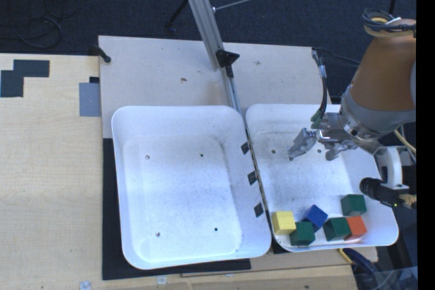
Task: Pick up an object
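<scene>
Tool [314,148] fingers hang spread apart over the right bin [285,120], with nothing between them. One grey finger [299,145] slants down toward the bin's floor on the side facing the divider, the other [336,150] sits closer to the wrist. I cannot tell whether the tips touch the floor or float just above it.

Behind the tool the grey wrist runs up into the orange band [384,75], and a dark cable [322,88] drops down alongside it from the bin's far corner.

Blocks lie well apart from the tool, all gathered along the near rim of that same bin. Nearest the divider is a yellow block [284,221], with a dark green block [303,233] just beside it and a blue block [316,215] touching that one from behind. Further toward the arm's side come another green block [336,228], an orange block [356,225] pressed against it, and a third green block [353,204] just behind the orange one.

Beyond the divider from the tool sits the left bin [129,146], its white floor speckled with small dark dots. Both bins rest on the pale tabletop [156,71], and a slanted metal rail [202,10] rises from the tabletop's far side.
</scene>
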